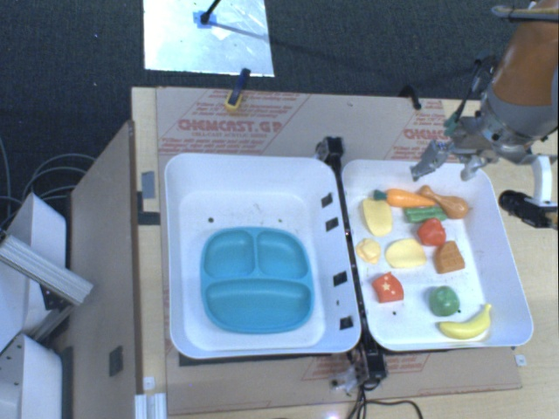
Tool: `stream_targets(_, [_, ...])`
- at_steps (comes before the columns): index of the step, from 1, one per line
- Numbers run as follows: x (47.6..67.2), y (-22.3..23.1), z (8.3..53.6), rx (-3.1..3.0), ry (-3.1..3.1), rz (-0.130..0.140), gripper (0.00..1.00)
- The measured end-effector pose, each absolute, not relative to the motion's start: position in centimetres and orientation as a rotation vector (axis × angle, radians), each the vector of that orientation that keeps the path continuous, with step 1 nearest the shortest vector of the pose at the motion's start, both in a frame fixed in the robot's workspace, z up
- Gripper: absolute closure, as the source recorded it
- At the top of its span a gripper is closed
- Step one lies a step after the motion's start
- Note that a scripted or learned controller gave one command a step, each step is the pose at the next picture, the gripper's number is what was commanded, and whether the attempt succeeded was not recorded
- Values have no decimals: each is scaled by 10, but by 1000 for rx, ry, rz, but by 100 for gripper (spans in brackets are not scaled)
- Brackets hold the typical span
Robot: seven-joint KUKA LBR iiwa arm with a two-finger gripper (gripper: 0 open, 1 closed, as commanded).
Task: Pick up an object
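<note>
While the tool [452, 158] hangs above the far edge of the right bin [515, 308], its two fingers are seen spread apart with nothing between them. The things to be picked all lie in that bin, none yet lifted. The nearest candidates are the orange carrot [409, 198] and the brown drumstick [445, 203], just near of the tool.

For a sound grasp, one piece should be chosen that stands apart from its neighbours, and the tool should be lowered straight down with the fingers set across the narrow side. The carrot and drumstick lie touching or nearly so, which may spoil a closing on either; the banana [466, 324] at the near edge is better isolated, though close to the bin wall.

Ten pieces can be counted, though the small ones are blurred: one carrot, one drumstick, one green sliver beneath the carrot, three pale yellow pieces, two red pieces, one brown block [450, 257], one green ball [444, 300], and one banana. Two bins are on the worktop; in the left bin [183, 182] lies one blue divided tray [257, 279].
</note>
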State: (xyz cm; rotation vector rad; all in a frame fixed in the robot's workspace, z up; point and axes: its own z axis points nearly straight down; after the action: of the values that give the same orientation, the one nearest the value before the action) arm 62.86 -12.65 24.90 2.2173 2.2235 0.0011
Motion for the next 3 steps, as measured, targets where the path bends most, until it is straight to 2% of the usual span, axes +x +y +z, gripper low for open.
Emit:
stream_targets(1, [609, -107, 173, 2223, 2227, -3, 0])
stream_targets(2, [628, -99, 84, 2212, 2226, 4, 0])
stream_targets(3, [663, -100, 81, 2246, 2241, -34, 0])
